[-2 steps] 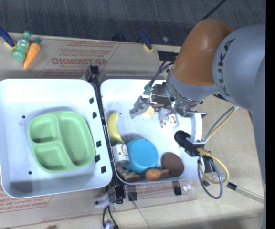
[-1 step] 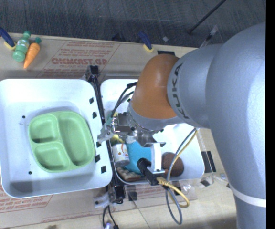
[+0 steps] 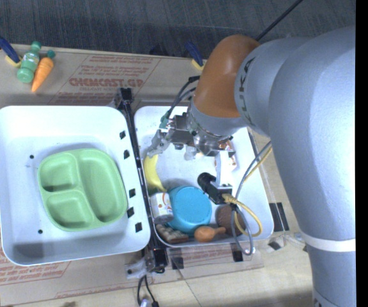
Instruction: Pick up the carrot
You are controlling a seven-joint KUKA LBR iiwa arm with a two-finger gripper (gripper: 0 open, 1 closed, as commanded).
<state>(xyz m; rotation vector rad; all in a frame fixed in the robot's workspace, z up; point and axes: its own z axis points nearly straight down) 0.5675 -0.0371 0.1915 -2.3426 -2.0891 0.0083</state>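
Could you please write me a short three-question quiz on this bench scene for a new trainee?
1. True or false: the carrot lies inside the right bin.
2. Which bin holds the green tray: A left, B right?
3. What yellow item lies against the right bin's left wall?

Key:
1. False; it lies on the bench beyond the left bin.
2. A.
3. The banana.

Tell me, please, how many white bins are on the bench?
2: the left bin holds a green plate; the right bin sits beside it, partly hidden by the arm.
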